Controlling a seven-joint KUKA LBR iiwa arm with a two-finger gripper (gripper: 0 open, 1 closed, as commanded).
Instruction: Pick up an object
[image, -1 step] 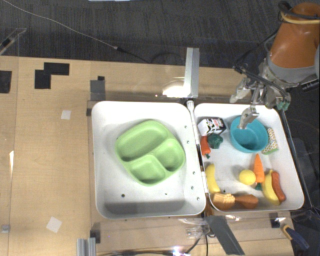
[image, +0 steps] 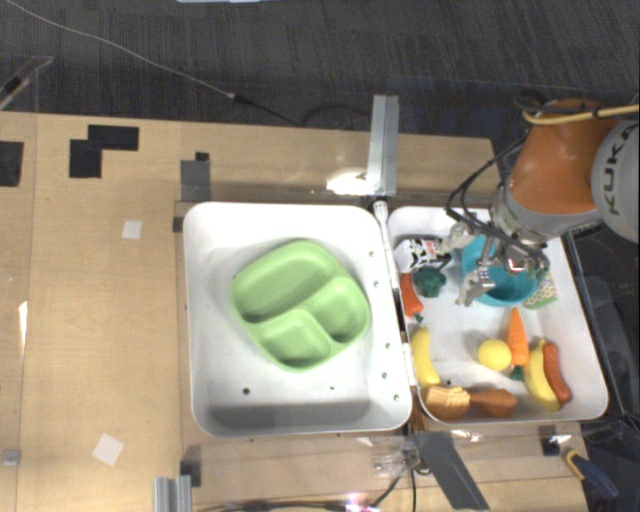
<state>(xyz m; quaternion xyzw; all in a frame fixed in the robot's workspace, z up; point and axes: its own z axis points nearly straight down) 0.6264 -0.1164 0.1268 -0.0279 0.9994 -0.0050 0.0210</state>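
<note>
Wooden bench (image: 90, 330), two white bins (image: 200, 330), dark floor (image: 250, 50).

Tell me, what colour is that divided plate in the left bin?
Light green plate, seen in the camera view.

The gripper (image: 488, 275) hangs over the right bin (image: 585, 330) — beside a teal cup (image: 508, 285).

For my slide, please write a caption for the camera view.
Grey arm's gripper hovers over teal cup in toy-filled right white bin; green divided plate lies in left bin.
</note>
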